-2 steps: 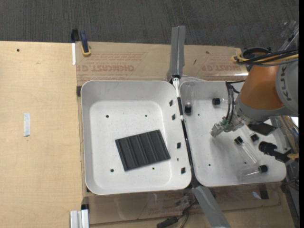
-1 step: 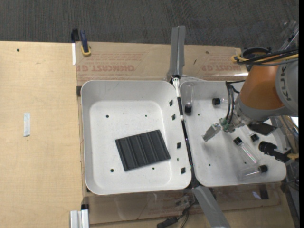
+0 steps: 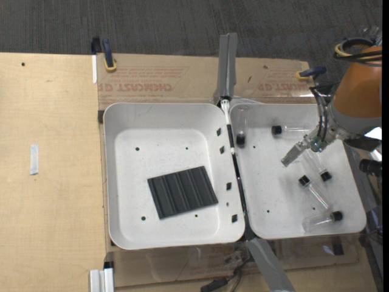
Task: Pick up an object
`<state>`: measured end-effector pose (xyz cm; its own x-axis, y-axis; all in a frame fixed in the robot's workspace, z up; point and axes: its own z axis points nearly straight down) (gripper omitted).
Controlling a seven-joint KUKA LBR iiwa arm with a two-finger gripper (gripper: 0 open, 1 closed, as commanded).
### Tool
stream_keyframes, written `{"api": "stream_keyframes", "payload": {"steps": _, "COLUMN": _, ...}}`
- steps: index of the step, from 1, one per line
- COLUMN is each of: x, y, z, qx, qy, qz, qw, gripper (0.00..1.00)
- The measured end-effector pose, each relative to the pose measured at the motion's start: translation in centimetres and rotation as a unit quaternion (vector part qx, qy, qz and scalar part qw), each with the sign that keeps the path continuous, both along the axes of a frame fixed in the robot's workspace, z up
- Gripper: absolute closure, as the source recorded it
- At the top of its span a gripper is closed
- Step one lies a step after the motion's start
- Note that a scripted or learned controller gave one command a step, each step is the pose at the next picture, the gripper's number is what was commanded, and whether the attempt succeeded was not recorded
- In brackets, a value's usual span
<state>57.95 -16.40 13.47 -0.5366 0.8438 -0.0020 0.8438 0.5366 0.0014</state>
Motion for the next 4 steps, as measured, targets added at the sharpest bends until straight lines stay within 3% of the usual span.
{"api": "stream_keyframes", "payload": {"steps": 1, "x": 7.0, "y": -5.9, "z": 4.2, "qx": -0.0011, "qy": -0.001, "qz": 0.106, "qw": 0.9944, "gripper": 0.00}}
{"api": "stream_keyframes", "payload": {"steps": 2, "x": 7.2, "y": -5.9, "z": 2.2, "qx": -0.0003, "qy": 0.000, "qz": 0.095, "qw": 0.9955, "gripper": 0.00}}
{"api": "stream_keyframes", "payload": {"steps": 3, "x": 7.7, "y": -5.8, "z": -3.0, "qx": 0.0001, "qy": 0.000, "qz": 0.049, "qw": 0.9988, "gripper": 0.00}}
{"api": "stream_keyframes", "payload": {"steps": 4, "x": 7.8, "y": -2.4, "z": -4.2, "qx": -0.0001, "qy": 0.001, "qz": 0.058, "qw": 0.9983, "gripper": 0.00}}
